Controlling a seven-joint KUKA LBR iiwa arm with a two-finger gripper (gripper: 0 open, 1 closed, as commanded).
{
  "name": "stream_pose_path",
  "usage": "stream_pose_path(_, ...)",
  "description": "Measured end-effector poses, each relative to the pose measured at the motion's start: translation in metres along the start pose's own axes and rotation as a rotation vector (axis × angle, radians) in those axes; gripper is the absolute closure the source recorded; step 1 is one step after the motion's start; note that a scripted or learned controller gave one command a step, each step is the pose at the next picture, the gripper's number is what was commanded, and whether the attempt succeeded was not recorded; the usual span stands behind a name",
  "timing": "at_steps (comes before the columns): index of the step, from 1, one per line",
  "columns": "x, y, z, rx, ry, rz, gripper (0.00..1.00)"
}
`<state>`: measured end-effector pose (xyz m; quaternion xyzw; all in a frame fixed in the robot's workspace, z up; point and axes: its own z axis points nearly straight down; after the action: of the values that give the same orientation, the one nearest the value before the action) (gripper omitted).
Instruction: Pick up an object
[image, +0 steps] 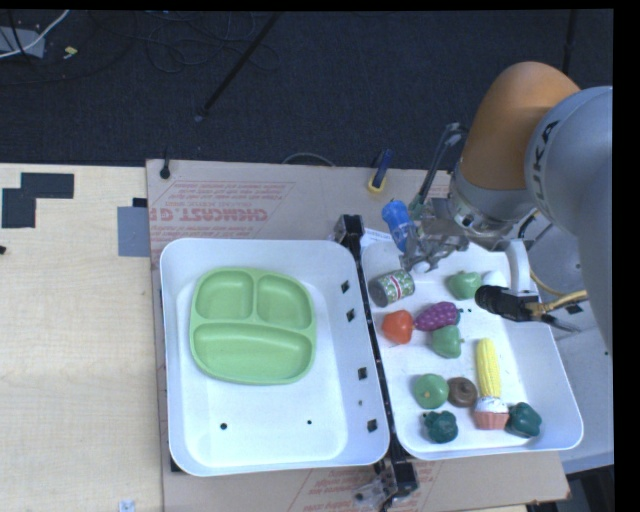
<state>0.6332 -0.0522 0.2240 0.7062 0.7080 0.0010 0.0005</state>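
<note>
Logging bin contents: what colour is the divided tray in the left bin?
Light green; the divided tray shows plainly in the camera view.

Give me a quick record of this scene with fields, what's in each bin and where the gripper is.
left bin: green divided plate
right bin: small can, tomato, purple grapes, corn cob, brown donut, cupcake, several green toy foods
gripper: over right bin's far left corner, just above the can
gripper holding: nothing visible
</note>
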Motion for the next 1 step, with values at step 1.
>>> stream_pose_path(1, -0.0008, 0.003, 0.0064, 0.004, -0.001, 0.0, 1.0)
